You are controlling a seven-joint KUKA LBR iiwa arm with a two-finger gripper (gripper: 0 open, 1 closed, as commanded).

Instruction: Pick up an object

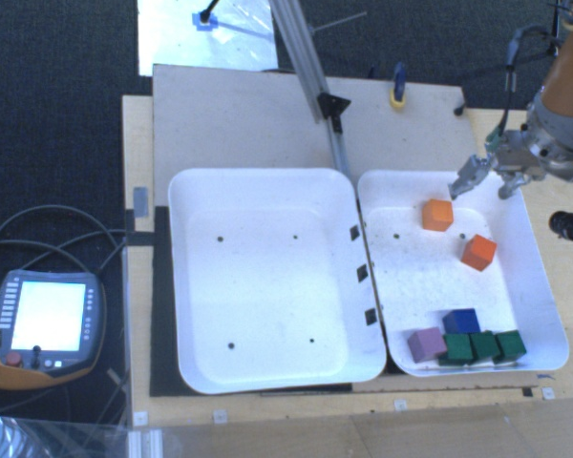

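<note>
Two white bins [267,184] on a pale tan desk [411,122], ringed by dark carpet [57,65]. In the right-hand bin, two orange cubes [437,215] [478,252], a blue block [461,321], a lilac block [425,343] and dark green blocks [482,347]. Grey arm [563,132] banded in orange.

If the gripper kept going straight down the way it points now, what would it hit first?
Probably the orange cube nearest the right bin's far wall: the gripper hangs open just above and beside it. Depth is unclear from this slanted view, so it might instead meet the bin floor next to that cube.
</note>
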